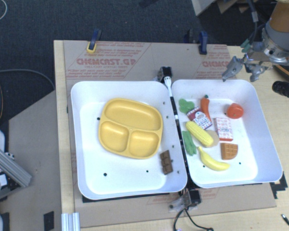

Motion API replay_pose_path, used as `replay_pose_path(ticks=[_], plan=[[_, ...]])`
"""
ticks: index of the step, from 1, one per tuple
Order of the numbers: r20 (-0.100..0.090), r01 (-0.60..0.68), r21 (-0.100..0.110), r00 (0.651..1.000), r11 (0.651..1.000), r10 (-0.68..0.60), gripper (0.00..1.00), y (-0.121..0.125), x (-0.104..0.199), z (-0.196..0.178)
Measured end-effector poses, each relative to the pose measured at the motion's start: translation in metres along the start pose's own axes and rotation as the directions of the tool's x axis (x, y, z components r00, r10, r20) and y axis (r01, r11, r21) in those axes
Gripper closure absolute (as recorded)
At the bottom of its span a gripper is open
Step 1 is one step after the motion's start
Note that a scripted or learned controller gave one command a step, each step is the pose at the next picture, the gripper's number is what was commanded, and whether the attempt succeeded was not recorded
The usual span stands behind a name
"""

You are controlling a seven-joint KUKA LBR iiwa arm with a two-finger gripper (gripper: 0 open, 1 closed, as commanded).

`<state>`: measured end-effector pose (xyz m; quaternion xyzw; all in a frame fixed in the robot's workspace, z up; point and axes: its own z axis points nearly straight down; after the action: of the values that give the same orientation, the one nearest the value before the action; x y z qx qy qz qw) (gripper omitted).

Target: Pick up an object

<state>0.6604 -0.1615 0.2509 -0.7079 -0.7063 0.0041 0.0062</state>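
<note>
Camera view: hand (244,70) above tomato (234,110).

Two white bins (82,129) sitting side by side; one yellow plate (130,128), one banana (213,160), one tomato (234,110) (other small food pieces lying clustered).

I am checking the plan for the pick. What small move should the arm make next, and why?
Probably move the hand inward and down toward the red tomato. The hand hovers open above the back rim of the right bin, holding nothing, and the tomato lies nearest to it, apart from the other toy foods, so there is room around it for the fingers.
</note>
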Motion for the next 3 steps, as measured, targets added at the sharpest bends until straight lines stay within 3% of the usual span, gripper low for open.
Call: replay_pose_path(ticks=[1, 3], plan=[[0.003, 0.003, -0.014, 1.0, 1.0, -0.003, 0.0, 0.002, 0.0, -0.009], [0.001, 0.003, -0.006, 1.0, 1.0, -0.003, 0.0, -0.009, 0.014, 0.108]])
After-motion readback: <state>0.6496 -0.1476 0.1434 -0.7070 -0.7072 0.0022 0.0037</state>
